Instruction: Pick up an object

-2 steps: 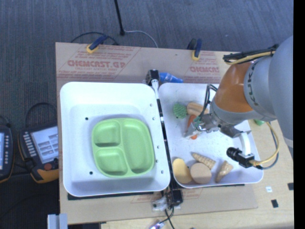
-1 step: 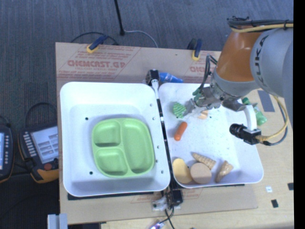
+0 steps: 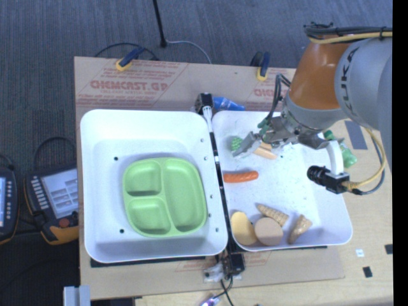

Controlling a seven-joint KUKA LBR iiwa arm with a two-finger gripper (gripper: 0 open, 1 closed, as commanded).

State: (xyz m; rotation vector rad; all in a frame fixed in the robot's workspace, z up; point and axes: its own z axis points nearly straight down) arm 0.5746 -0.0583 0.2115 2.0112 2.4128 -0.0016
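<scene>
We judge the end effector (image 3: 250, 145) is in its reach step, low in the right bin (image 3: 319, 231) by a green toy (image 3: 239, 143); we cannot tell its state, so next it must close and lift

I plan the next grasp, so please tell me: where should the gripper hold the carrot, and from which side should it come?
Grip the carrot at its middle, coming from straight above. It lies flat and alone on the right bin floor, long axis left to right, so fingers would likely close best across its narrow width.
</scene>
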